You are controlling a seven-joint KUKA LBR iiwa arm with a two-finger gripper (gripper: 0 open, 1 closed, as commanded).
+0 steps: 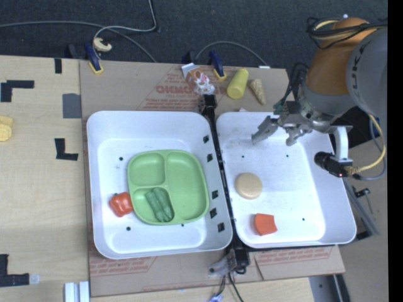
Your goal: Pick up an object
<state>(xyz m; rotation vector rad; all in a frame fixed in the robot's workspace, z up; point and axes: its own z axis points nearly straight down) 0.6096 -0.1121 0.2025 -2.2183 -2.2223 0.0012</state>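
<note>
Right bin (327, 231) as landmark: end effector (278, 132) hangs over its far end, fingers spread, nothing between them. A round tan puck (249, 185) lies near its left wall, no long axis; an orange block (265, 224) nearer the front. Left of it, left bin (107, 137) holds a green divided plate (182, 175) carrying a green pickle (159, 204), long axis front-to-back, and a red piece (120, 204) beside it.

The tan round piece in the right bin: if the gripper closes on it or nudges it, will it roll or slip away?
The tan round piece lies flat like a low disc, so it probably slides rather than rolls. Its rounded edge may squirt out of a two-finger pinch. It looks like light toy food on the smooth white bin floor, so a nudge from the gripper could easily shift it.
</note>
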